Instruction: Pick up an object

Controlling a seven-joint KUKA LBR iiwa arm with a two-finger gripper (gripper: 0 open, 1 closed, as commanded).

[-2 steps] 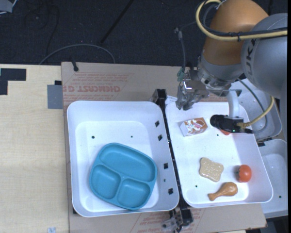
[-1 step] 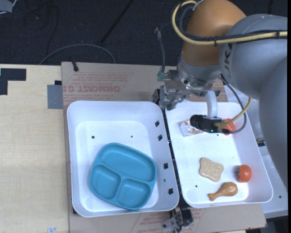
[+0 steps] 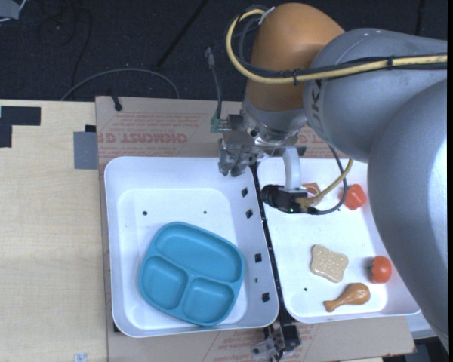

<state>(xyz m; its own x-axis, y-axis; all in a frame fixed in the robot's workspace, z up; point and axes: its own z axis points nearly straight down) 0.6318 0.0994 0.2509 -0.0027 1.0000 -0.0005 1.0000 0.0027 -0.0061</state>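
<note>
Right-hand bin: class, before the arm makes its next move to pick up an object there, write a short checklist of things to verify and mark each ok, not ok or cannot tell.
1. Pickable things lie in the right bin: toast slice, drumstick, tomato: ok.
2. These three lie apart from one another: ok.
3. Gripper is above a target: not ok, it hangs over the bins' shared wall at the far end.
4. Fingers open: cannot tell.
5. Something already held: cannot tell.
6. Blue divided plate lies out of the way in the left bin: ok.
</note>
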